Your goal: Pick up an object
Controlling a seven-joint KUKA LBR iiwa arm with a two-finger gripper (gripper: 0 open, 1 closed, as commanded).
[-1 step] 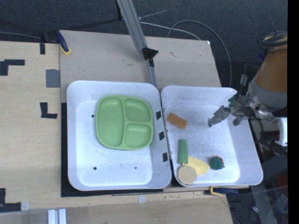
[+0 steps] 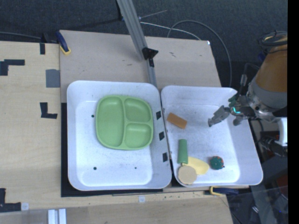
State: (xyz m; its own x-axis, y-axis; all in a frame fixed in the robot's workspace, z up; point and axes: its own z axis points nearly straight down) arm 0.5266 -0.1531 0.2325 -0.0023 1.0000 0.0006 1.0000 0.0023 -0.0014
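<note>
The gripper hangs over the right bin, jaws apart and holding nothing. The orange block lies well to its left on the bin floor.

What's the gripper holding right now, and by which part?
Nothing. The gripper hangs open above bare floor of the right bin, with nothing between its fingers. The orange block lies apart, to its left in the camera view.

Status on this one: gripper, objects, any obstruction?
Gripper open, above right bin, holding nothing. Orange block, green cylinder, green ball untouched. No obstruction.
</note>
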